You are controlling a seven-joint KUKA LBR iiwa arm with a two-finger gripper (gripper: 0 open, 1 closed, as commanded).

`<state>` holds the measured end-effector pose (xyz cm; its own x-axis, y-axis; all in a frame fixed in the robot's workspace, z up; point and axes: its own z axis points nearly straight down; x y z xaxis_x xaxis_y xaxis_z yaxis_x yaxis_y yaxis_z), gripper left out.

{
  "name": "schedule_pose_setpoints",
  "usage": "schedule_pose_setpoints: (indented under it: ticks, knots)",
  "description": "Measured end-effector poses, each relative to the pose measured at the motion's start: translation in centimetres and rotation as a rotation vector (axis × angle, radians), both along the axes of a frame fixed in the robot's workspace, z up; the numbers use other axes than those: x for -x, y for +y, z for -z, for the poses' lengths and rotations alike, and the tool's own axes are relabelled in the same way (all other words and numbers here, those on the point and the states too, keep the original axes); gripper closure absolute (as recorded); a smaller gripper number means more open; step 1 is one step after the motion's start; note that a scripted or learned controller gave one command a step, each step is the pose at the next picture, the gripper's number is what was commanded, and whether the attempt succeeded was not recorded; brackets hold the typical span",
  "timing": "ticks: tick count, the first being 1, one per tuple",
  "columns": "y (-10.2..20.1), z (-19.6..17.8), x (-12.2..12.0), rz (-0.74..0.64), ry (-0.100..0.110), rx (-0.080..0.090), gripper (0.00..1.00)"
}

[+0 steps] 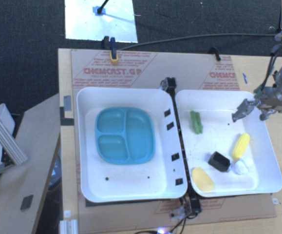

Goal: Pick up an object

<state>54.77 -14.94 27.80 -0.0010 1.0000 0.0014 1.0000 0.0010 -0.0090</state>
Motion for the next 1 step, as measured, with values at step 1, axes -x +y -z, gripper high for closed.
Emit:
schedule_pose_setpoints:
  ticks: [1]
  knots:
    - [0.04, -0.59, -0.19, -0.003, -0.011, 0.002, 0.00]
